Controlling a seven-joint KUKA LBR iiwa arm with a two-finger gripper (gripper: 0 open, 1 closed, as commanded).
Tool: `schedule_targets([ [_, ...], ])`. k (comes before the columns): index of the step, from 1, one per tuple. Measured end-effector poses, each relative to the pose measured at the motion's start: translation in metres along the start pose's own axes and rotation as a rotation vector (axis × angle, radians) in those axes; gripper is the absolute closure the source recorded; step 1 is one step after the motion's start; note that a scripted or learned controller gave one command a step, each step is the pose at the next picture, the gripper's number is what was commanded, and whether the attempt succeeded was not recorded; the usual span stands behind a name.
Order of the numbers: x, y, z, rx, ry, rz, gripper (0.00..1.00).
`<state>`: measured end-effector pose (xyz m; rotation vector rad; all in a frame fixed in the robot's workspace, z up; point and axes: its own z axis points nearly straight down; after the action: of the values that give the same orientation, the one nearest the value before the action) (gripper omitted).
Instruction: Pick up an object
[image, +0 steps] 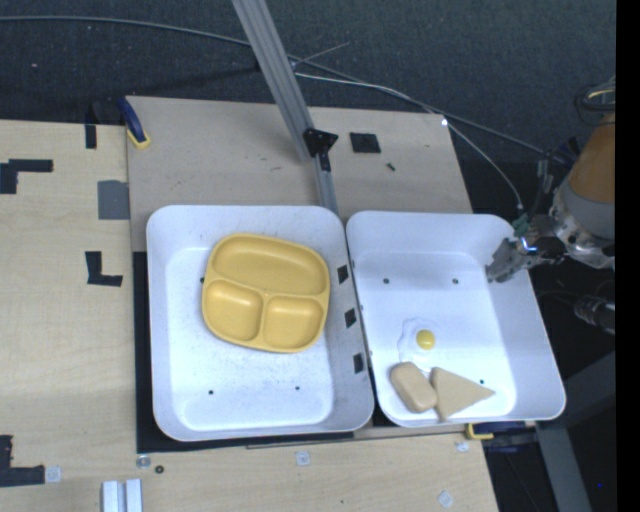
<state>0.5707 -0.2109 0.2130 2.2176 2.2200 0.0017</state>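
Observation:
In the right bin (455, 235) lie three small food toys near its front: a fried egg (419, 340), a tan bread roll (410, 386) and a tan wedge-shaped slice (459, 391) touching the roll. My gripper (505, 262) hangs over the right bin's far right rim, well behind and to the right of the toys. Nothing shows between its tips, and its dark fingers are too small to read. The arm's orange band (597, 165) sits above it at the view's right edge.
A yellow three-compartment plate (266, 292) rests in the left bin (170, 330), toward its back. A grey metal pole (282, 75) slants down from the top to the gap between the bins. Cables run across the bench behind the right bin.

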Motion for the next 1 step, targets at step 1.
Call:
schedule_targets([
  [1, 0.0002, 0.0010, -0.0527, 0.000, 0.000, -0.001, 1.00],
])
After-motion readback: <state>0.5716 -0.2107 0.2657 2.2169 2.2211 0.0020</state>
